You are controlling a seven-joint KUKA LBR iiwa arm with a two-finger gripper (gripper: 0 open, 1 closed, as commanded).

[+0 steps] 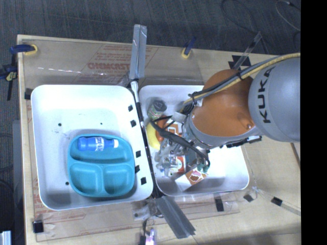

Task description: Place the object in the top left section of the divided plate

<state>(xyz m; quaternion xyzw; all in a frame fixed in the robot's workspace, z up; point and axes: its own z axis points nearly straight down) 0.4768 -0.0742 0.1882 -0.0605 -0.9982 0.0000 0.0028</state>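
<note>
A blue divided plate (102,180) lies in the left bin (51,116). A blue bottle with a white label (97,144) lies on its side in the plate's long upper section. The two lower sections hold nothing. My gripper (176,157) reaches down into the right bin (232,170), among a pile of small objects: a yellow item (153,138), a grey round cap (158,106) and orange and white packets (194,176). The arm's orange band (222,108) covers much of that bin, and the fingertips are lost in the clutter.
A black-clipped divider wall (138,137) separates the two bins. A grey metal bar (138,50) stands behind them and another (173,218) lies in front. Blue clamps (23,49) sit at the bench's back left.
</note>
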